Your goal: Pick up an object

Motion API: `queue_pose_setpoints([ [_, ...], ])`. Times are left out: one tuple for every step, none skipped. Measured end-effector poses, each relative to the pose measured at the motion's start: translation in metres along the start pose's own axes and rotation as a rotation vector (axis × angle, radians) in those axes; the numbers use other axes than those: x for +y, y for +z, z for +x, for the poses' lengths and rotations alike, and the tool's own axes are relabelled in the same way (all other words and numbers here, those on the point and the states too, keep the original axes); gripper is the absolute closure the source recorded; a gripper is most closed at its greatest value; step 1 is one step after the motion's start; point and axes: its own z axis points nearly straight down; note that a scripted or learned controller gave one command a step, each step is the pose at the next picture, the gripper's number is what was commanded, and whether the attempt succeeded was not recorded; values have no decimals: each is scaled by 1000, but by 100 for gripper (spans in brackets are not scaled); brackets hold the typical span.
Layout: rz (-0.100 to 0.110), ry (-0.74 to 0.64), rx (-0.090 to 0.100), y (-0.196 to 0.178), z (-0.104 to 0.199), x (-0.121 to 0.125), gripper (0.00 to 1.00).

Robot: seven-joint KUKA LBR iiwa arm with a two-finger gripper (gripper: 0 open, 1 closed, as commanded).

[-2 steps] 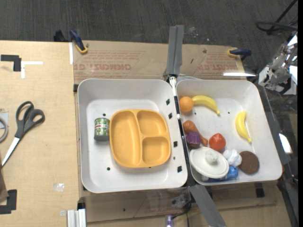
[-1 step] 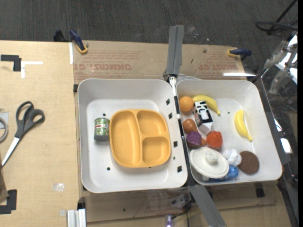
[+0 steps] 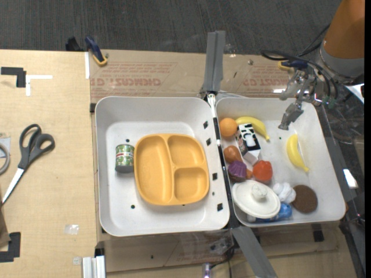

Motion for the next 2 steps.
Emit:
queue_pose_setpoints([
  [-2,-21,-20,122,11,43,0],
  [1,-59,-26,127,12,47,0],
])
